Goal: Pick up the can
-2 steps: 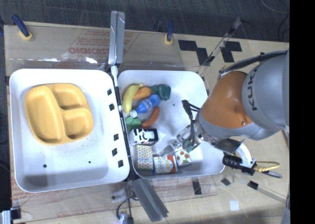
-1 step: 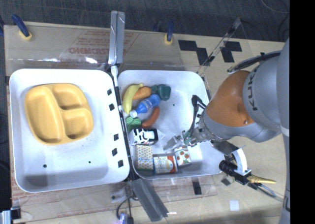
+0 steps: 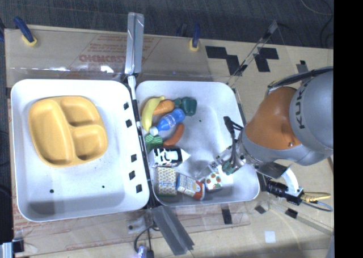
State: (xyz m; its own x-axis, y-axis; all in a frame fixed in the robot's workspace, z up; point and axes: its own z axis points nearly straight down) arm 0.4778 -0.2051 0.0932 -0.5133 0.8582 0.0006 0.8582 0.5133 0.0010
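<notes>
The jaws [image 3: 227, 166] hang low by the right bin's [image 3: 227, 95] right wall, just above the can [image 3: 214, 181]; their state is unclear.

Grey KUKA arm [image 3: 315, 109], rounded and smooth, with dark lettering running down the casing at 3 o'clock. Broad orange band [image 3: 272, 123] bulging above the wrist, glossy. Below it a grey wrist collar, then a small gripper [image 3: 226, 163] of dark and pale metal parts with a green spot, towards 5 o'clock.
</notes>
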